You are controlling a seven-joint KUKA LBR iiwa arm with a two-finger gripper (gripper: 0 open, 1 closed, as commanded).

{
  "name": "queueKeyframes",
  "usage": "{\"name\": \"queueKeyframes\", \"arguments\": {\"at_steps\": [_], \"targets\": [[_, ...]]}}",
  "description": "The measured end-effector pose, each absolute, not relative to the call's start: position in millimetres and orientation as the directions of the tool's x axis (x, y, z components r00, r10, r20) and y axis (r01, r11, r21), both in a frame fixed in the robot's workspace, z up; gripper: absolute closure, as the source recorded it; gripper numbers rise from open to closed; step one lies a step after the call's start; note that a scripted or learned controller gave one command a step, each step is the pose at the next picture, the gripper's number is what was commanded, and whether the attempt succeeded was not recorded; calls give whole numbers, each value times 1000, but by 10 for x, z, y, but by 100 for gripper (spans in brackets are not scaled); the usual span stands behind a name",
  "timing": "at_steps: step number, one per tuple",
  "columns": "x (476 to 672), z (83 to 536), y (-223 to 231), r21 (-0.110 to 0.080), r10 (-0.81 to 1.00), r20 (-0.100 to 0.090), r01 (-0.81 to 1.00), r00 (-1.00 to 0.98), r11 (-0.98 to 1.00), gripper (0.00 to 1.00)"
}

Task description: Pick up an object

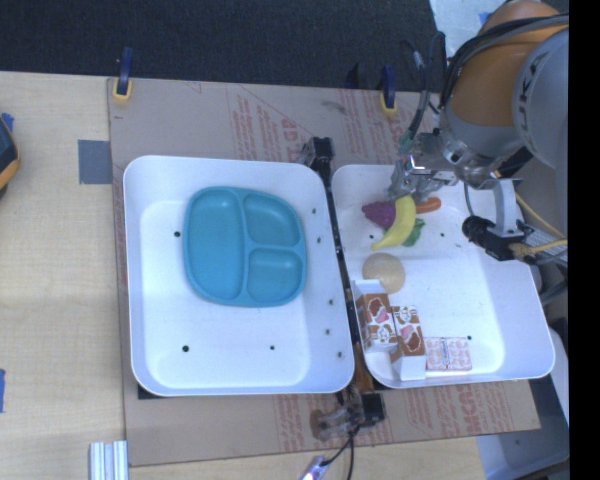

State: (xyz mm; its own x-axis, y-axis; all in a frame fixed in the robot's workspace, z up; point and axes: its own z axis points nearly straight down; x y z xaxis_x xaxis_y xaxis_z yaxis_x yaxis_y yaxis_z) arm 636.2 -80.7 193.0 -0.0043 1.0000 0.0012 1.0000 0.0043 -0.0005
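Hand (412,180) perhaps touching curved yellow banana (399,223).

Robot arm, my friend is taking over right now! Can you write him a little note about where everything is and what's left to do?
Gripper: low over the back of the right bin, just above the toy pile; can't tell if it's gripping anything.
Right bin: banana, purple grapes and an orange piece bunched under the gripper; a tan round thing nearer the middle; small cartons at the front.
Left bin: a blue divided plate.
Done: arm is at the pile.
Left: nothing is visibly lifted, so the pick remains.
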Motion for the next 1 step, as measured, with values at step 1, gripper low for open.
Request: {"name": "queueKeyframes", "arguments": {"at_steps": [1], "targets": [[5965,2097,-558,-4,1000,0,1000,-7,7,100]]}}
